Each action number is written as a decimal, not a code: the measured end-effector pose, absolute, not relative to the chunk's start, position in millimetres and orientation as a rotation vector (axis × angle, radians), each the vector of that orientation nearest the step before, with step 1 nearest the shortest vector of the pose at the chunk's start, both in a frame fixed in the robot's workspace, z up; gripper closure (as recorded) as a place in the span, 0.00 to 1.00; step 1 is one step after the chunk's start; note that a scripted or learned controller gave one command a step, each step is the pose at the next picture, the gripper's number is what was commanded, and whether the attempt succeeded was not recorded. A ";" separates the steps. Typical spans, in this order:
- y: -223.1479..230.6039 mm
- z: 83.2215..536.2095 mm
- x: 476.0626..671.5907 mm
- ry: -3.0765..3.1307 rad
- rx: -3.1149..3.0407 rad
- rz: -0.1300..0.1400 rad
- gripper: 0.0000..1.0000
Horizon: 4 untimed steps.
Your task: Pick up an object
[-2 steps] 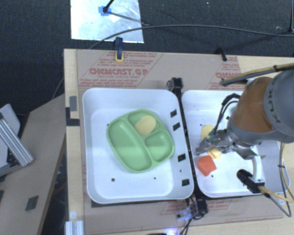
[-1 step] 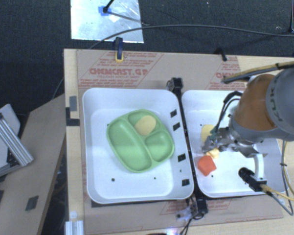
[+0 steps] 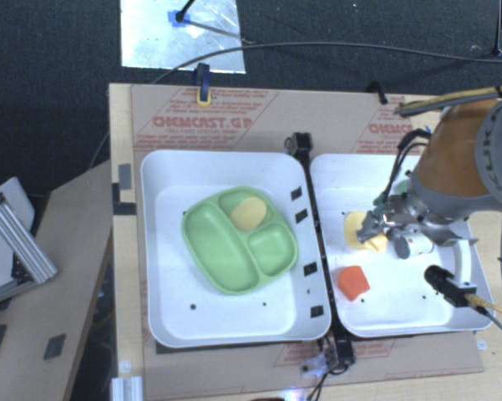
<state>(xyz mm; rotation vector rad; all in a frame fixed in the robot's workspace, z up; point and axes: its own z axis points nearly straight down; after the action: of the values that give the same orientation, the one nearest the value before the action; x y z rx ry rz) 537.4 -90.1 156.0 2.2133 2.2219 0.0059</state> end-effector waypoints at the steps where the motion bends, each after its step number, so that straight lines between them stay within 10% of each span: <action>1: -97.3 201.8 540.5 2.222 2.213 0.005 1.00; 2: -91.7 264.1 545.9 2.223 2.210 0.008 1.00; 4: 22.7 238.1 553.7 2.231 2.212 0.002 1.00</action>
<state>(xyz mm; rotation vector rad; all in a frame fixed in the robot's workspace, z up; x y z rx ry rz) 553.7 22.7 238.1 2.2124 2.2310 0.0015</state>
